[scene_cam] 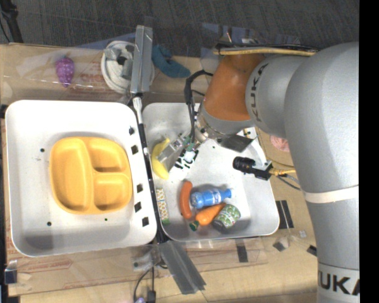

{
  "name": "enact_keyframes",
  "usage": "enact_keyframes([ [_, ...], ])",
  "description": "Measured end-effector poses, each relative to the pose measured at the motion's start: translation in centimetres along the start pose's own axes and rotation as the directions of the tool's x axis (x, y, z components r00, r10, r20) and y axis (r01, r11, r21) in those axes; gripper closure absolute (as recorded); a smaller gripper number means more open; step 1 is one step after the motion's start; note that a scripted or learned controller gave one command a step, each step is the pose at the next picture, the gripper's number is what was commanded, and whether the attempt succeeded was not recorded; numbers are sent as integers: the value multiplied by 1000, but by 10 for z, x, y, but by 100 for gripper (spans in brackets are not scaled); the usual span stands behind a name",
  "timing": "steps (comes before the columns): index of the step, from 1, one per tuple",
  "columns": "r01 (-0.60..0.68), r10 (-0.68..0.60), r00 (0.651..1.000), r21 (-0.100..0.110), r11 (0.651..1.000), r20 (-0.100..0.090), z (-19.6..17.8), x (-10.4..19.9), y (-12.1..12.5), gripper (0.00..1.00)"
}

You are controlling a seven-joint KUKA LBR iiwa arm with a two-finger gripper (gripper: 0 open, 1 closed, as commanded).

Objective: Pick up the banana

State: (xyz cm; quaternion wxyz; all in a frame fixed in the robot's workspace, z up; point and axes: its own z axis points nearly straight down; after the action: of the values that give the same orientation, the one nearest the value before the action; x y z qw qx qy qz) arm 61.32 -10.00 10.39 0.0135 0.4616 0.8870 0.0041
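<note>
We are seeing the banana (pixel 159 159) lying at the left wall of the right bin (pixel 265 213), with the gripper (pixel 177 156) reaching down right against it; whether it is gripping we cannot tell, so the lift is looking not yet done. Nearby are lying a carrot (pixel 208 215), a blue bottle (pixel 210 197) and a can (pixel 227 216). The left bin (pixel 25 232) is holding a yellow tray (pixel 91 172), on a brown bench (pixel 31 68).

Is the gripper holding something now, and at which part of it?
It cannot be told. The gripper sits right at the banana in the right bin, over its upper end, but a real hold is unclear.
</note>
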Motion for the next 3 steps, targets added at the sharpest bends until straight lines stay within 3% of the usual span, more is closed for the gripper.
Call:
enact_keyframes([
  [1,-162,162,987,9,987,-6,2,-16,21,0],
  [2,-364,364,931,22,931,-7,9,4,-25,0],
  [3,-533,534,846,26,845,-1,11,-4,-2,0],
])
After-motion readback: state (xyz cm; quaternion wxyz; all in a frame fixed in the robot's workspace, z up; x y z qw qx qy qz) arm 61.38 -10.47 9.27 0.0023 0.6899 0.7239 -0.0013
